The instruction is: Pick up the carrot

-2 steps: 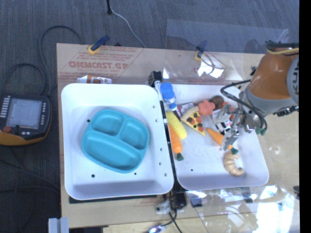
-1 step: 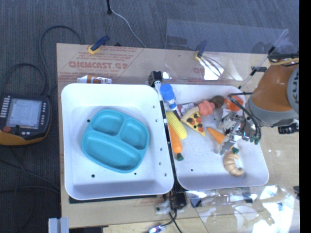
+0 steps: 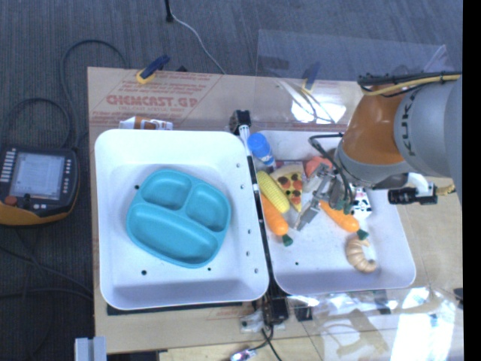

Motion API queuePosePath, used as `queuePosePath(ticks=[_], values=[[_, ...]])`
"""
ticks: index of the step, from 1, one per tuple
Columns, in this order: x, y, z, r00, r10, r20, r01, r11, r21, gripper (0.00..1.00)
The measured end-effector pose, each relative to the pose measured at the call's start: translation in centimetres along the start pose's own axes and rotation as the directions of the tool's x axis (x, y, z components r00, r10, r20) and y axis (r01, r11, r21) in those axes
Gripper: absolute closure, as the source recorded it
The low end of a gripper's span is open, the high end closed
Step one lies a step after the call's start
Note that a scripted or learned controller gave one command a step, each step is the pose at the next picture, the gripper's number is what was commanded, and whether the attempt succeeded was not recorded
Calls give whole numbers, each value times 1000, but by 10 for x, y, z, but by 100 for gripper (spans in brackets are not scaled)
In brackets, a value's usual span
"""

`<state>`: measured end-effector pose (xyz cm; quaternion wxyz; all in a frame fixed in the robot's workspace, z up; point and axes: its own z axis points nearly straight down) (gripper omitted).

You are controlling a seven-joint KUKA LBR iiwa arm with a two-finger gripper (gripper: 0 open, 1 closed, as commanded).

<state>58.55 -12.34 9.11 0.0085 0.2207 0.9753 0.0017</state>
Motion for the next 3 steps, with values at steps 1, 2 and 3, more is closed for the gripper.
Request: queuePosePath(ticks=[1,2,3], values=[[38,-53,-2,989,150,4,-150,989,2,0],[10,-59,-10,867,499,-7,-498,867,13,0],[10,-59,-19,868,497,-5,-497,868,15,100]])
